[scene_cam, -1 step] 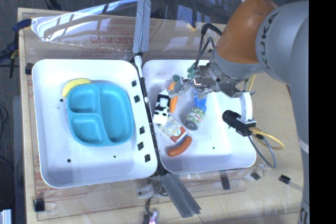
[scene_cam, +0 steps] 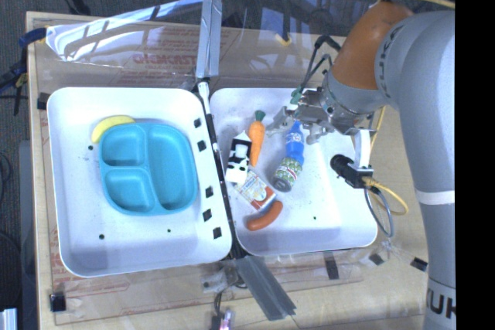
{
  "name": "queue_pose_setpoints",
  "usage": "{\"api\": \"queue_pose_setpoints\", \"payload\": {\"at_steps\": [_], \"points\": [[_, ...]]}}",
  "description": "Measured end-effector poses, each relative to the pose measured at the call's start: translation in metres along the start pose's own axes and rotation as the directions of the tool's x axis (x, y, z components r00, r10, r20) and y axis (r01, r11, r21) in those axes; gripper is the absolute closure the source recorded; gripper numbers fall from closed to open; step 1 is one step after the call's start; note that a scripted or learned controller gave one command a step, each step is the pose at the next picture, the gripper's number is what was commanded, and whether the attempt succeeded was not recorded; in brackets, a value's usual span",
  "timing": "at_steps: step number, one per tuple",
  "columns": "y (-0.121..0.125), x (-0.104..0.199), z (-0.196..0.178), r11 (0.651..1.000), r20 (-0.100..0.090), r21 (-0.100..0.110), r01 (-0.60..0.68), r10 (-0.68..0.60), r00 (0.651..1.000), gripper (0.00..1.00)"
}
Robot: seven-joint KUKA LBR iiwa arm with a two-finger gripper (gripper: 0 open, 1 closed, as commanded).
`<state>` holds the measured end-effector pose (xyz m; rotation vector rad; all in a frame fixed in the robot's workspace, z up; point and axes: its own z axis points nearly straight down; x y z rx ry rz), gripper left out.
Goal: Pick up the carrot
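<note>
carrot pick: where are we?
Done: the arm has reached into the right bin, with the claw above the bottle. In hand: nothing seen. The carrot lies on the bin floor, left of the claw. Left: align, grasp, lift.

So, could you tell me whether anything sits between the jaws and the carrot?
Nothing visible blocks the way. The gripper hovers over the right bin, and the carrot lies just to its left in the camera view. The blue bottle lies below the gripper, beside the carrot rather than across the gap.
</note>
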<state>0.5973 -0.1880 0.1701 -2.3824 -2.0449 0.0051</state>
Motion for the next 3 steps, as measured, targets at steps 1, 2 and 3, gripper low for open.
{"api": "queue_pose_setpoints", "payload": {"at_steps": [1, 2, 3], "points": [[0.015, 0.037, 0.079, 0.992, -0.002, 0.001, 0.126, -0.126, 0.992, 0.0], [0.015, 0.037, 0.069, 0.992, -0.002, 0.002, 0.13, -0.13, 0.992, 1.0], [0.003, 0.091, -0.041, 0.999, -0.001, -0.001, -0.046, 0.046, 0.999, 1.0]]}}
